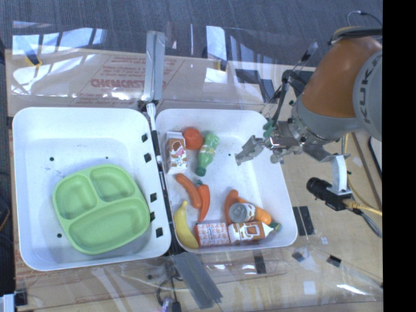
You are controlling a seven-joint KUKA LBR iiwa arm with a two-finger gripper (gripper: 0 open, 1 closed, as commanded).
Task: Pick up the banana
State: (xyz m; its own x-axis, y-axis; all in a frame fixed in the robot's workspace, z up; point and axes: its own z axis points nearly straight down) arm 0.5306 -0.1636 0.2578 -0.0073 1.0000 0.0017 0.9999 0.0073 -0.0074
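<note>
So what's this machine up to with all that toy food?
A grey and orange robot arm reaches in from the right, and its pincer hangs over the right bin. It is meant to pick up the banana, which lies untouched at the bin's near left corner, beside a carrot and a small carton. The left bin holds a green divided plate.

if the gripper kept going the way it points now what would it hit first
The gripper points left and down over the right bin. Going on, it would likely meet the bare bin floor first, or the green bottle if it stays higher; depth is unclear. The banana lies off that line.
</note>
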